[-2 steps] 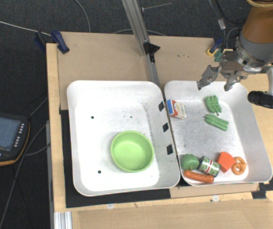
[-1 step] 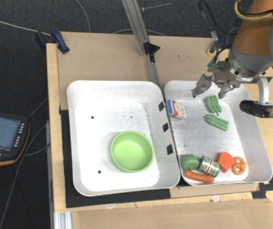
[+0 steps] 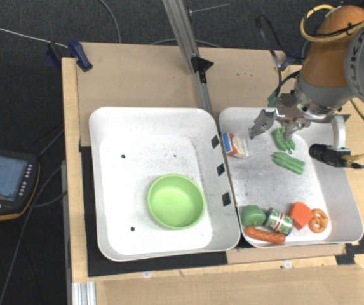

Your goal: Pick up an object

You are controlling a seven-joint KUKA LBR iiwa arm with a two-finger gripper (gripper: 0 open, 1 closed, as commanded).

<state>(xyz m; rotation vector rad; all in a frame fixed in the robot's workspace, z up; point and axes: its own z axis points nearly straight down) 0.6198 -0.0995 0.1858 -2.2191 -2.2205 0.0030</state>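
Spread apart, the jaws of the gripper [image 3: 272, 123] held nothing between them as they hung over the far end of the right bin [image 3: 342, 203]. One finger [image 3: 258, 124] angled toward the divide between the bins, while the other pointed down close to a green pea pod [image 3: 283, 140]; whether it touched the pod could not be made out from this slant. The arm [image 3: 334, 49] reached in from the right, its orange band bulging above the grey wrist, the wrist bent so the fingers sloped down and leftward over the bin.

A second green pod [image 3: 289, 162] lay just beside the first, nearer the camera. A small red-and-white carton [image 3: 235, 145] sat at the bin's left wall, a little apart from the fingers. Along the near edge of the same bin a cluster of play food lay bunched together: a green pepper [image 3: 253, 215], a small can [image 3: 278, 222], a red sausage [image 3: 265, 235], an orange block [image 3: 300, 215] and a pretzel [image 3: 319, 220].

In the left bin [image 3: 115, 132], a lime-green bowl [image 3: 176, 201] stood upright toward the near right corner, well apart from the arm.
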